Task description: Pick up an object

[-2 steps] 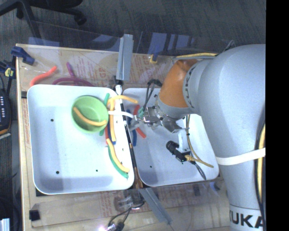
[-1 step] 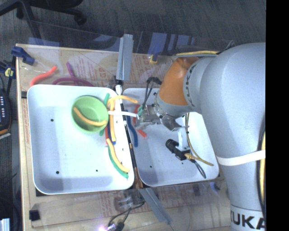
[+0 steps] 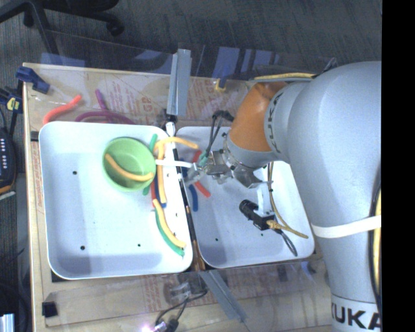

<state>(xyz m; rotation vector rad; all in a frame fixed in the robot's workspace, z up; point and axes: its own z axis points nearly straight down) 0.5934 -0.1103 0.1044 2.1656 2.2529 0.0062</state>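
While the gripper (image 3: 206, 170) hung at the right bin's (image 3: 227, 249) ten o'clock corner (its state impossible to tell), a green bowl (image 3: 130, 163) sat in the left bin (image 3: 84, 227).

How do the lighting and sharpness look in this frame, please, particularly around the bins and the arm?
In the camera view, lighting is even on the left bin, with soft shadow along its lower rim; the arm looms large and slightly soft; the claw area is small and blurred; the green bowl reads clearly.

Dark grey carpet (image 3: 162, 26), chair legs (image 3: 39, 19) at top left, pale wooden bench (image 3: 123, 87) beneath.
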